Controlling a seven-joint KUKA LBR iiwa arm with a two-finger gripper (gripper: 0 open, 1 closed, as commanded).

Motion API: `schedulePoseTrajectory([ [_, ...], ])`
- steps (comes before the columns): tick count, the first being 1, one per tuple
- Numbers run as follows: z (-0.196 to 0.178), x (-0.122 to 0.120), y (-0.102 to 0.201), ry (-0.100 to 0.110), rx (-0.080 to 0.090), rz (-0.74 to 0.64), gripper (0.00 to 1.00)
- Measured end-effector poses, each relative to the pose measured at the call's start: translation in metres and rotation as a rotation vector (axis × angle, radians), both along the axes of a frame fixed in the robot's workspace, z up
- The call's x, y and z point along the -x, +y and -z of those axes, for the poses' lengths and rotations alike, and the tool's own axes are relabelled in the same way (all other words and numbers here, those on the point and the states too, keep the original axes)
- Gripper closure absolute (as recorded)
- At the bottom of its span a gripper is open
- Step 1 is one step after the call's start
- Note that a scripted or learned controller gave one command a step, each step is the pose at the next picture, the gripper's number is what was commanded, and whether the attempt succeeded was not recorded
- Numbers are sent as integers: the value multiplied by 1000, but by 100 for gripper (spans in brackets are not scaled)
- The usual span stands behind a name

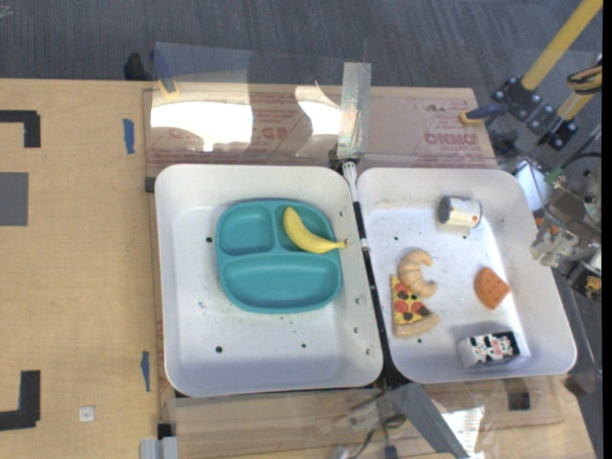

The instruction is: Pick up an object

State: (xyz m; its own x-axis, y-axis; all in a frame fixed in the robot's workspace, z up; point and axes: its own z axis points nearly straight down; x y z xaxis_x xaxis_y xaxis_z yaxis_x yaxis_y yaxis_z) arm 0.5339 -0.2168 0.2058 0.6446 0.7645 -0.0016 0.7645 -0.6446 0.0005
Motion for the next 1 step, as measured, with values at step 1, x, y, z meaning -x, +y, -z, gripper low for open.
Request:
schedulePoseTrajectory([
  [1, -17, 55, 0, 2, -4, 75, 100],
])
